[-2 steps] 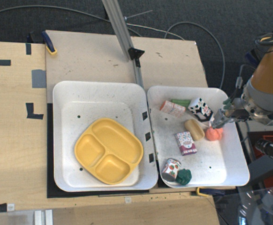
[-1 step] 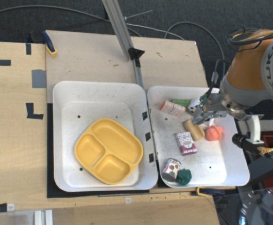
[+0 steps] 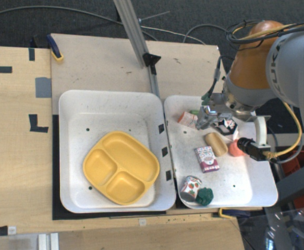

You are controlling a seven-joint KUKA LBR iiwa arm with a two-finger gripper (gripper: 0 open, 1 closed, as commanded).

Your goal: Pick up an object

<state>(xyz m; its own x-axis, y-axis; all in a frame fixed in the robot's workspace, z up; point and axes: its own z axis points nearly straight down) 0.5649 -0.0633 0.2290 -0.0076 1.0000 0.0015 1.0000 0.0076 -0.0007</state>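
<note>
My gripper (image 3: 208, 120) hangs low over the upper part of the right bin (image 3: 245, 191), its grey fingers pointing down and left. Just left of it lies a small white and red packet (image 3: 187, 119). A tan roll-shaped object (image 3: 216, 143) lies right below the gripper. A pink and white box (image 3: 206, 159) rests in the middle of the bin. An orange-red round object (image 3: 236, 147) sits at the right, next to a black and white item (image 3: 228, 124). A green lump (image 3: 205, 195) and a patterned cup-like object (image 3: 191, 187) lie at the bin's front edge.
The left bin (image 3: 71, 119) holds a yellow divided tray (image 3: 121, 166). A grey metal pole (image 3: 136, 33) slants in from the top to the divider between the bins. The arm's orange band (image 3: 251, 72) looms above the right bin.
</note>
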